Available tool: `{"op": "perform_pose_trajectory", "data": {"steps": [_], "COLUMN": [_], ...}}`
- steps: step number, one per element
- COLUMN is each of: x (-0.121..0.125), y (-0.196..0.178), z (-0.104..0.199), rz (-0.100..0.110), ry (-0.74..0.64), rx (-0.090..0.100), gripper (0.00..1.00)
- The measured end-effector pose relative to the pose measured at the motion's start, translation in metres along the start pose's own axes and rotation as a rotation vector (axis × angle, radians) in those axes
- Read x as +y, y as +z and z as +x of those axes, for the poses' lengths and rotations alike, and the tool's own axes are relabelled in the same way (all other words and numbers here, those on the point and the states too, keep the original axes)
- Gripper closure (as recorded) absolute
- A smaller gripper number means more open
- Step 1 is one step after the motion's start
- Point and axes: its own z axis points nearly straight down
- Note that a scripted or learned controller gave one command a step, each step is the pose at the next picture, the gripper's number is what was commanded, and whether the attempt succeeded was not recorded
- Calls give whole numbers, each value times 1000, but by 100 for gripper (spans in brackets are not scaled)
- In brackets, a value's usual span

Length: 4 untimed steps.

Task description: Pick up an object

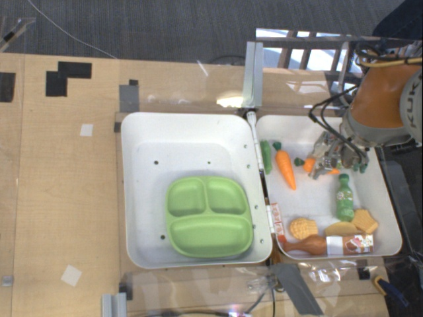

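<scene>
While the arm [386, 101] reaches in from three o'clock, two white bins sit side by side on a tan bench [59, 197], seen from above at a slant. The left bin [142, 144] holds a green divided plate [209, 215] toward its six o'clock edge; bare white floor lies open around the plate, widest toward twelve o'clock. The right bin [390, 233] is crowded. Its shared wall with the left bin runs down the middle of the scene, and a metal bracket [253, 78] stands at the twelve o'clock end of that wall.

Inside the right bin, a carrot [285, 169] lies near the centre, tilted, with a green pod-shaped piece [266, 157] just beside it at nine o'clock. A green bottle [344, 199] lies at about four o'clock from the carrot. Along the six o'clock edge sit a round waffle-like piece [303, 228], a brown bottle [330, 244] lying flat, a yellow piece [342, 229] and a cracker [365, 220]. Open floor lies between the carrot and the green bottle.

The gripper [328, 162] hangs over the bin's twelve o'clock half, below the arm's orange band. Whether its fingers are spread or closed cannot be told. A small orange piece [308, 165] lies just at its nine o'clock side; contact is unclear. The carrot lies near, farther toward nine o'clock, apart from it.

Dark carpet [165, 18] lies beyond the bench at twelve o'clock.
</scene>
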Motion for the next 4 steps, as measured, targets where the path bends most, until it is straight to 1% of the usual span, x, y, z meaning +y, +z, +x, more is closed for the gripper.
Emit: {"op": "perform_pose_trajectory", "data": {"steps": [1,2,3,4], "x": [54,102,147,187], "y": [-128,-159,-123,-123], "z": [-9,-23,15,-15], "rz": [-3,0,3,2], "ry": [69,239,423,416], "rx": [3,15,21,19], "gripper": [100,100,100,100]}}
